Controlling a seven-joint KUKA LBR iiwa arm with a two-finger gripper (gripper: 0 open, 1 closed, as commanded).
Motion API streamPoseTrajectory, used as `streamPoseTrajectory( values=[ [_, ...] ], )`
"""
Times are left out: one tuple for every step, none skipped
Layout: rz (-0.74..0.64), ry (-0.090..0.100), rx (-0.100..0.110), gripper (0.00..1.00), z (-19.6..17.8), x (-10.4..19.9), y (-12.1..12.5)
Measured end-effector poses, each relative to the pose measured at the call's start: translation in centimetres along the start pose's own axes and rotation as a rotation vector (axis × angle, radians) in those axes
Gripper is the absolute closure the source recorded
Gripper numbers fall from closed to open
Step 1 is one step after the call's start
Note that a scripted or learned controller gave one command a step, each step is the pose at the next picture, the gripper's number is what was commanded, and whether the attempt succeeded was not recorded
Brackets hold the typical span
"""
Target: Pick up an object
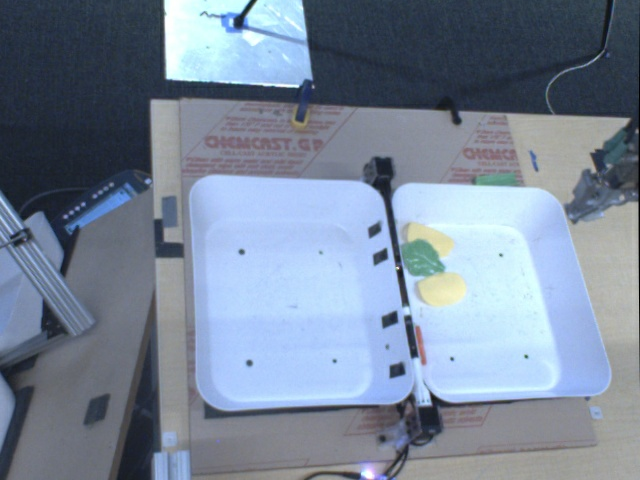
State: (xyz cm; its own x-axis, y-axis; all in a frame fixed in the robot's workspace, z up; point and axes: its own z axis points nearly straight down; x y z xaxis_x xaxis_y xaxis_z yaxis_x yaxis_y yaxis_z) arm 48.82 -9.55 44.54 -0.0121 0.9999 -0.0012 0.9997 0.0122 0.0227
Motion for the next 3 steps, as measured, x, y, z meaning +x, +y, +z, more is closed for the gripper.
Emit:
streamPoseTrajectory(
  values=[
    [0.019,-0.006,0.015,1.0,-3.2,-11.8,2.7],
    [0.011,0.006,0.033,1.0,15.0,-8.3,-0.8],
    [-0.004,0.001,0.002,1.0,-0.5,1.4,3.0]
  ],
)
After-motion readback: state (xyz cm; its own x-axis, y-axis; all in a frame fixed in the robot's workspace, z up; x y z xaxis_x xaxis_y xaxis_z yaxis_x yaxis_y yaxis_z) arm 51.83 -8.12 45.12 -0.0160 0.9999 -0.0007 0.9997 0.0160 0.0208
